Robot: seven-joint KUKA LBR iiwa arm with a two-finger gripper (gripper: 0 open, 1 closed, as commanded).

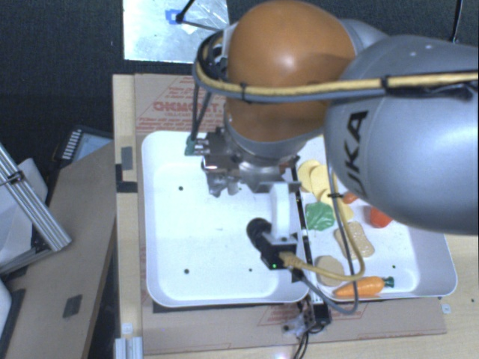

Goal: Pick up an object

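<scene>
While you look for something to pick, note the objects sit in the right bin (441, 275): a yellow piece (314, 176) near the divider, a green piece (319, 215) below it, a tan piece (355, 239), a red piece (379, 218) partly under the arm, a beige lump (329, 265) and a carrot (361, 286) along the near wall. Your gripper (224, 172) hangs over the left bin (194, 260), up at its far side, well apart from those objects. Its grip state cannot be told under the wrist's bulk. A yellow cable (329, 88) crosses the arm (389, 126).
</scene>
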